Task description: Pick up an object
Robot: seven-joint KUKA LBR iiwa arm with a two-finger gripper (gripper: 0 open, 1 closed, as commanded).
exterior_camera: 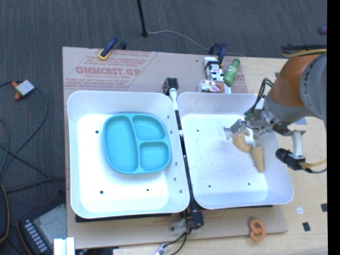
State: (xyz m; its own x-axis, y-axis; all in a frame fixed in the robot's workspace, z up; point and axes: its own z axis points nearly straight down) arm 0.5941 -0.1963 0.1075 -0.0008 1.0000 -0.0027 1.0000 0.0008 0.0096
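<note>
On grey carpet, a cardboard-topped bench (106, 73) with two white bins (85, 195); tool (240, 133) state unclear.

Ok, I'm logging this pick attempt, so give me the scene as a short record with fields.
left bin: holds a blue divided plate
right bin: holds two tan objects, one rounded, one elongated, near its right side
gripper: low over the right bin, just above the rounded tan object
grasp: nothing visibly between the fingers
arm: reaches in from the right
bench: green bottle behind the bins, orange ring in front
</note>
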